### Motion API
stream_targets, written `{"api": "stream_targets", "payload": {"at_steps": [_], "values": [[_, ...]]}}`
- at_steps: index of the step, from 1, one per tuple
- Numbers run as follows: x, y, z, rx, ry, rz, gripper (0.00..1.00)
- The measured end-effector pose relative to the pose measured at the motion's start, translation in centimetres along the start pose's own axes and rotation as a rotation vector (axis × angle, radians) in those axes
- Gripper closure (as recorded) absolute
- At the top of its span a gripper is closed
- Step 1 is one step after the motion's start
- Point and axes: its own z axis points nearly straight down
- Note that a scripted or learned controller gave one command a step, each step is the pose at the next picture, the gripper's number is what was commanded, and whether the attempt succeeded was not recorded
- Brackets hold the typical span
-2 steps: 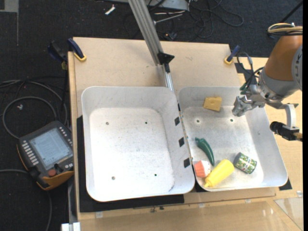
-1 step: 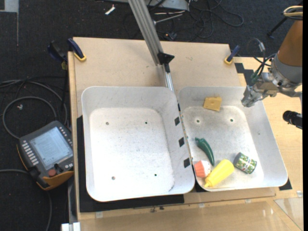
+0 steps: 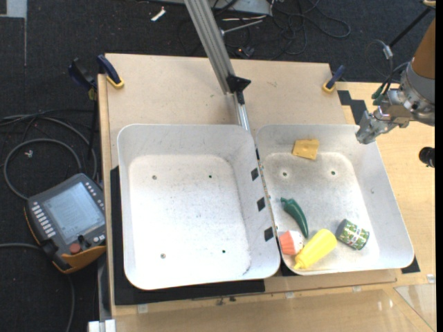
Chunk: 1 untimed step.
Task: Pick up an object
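Inspecting left to right, right bin (image 3: 387, 185) as landmark: left bin (image 3: 131, 151) beside it. Inside landmark near front rim: red-white piece (image 3: 291, 241), green pepper (image 3: 296, 215), yellow bottle (image 3: 317, 248), green can (image 3: 354, 234), bunched, awkward for clean grasp. Tan block (image 3: 306, 149) alone at back, likeliest pick. Gripper (image 3: 365, 131) above back-right rim, nothing held; open or closed: cannot tell

We find no legible text: the wrapper of the small green can (image 3: 354, 234) and the screen of the control pendant (image 3: 68, 211) are too blurred to read.
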Motion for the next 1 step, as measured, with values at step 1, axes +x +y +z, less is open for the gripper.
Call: {"api": "stream_targets", "payload": {"at_steps": [1], "values": [[4.38,-0.68,-0.2,0.007,0.003,-0.003,1.0]]}}
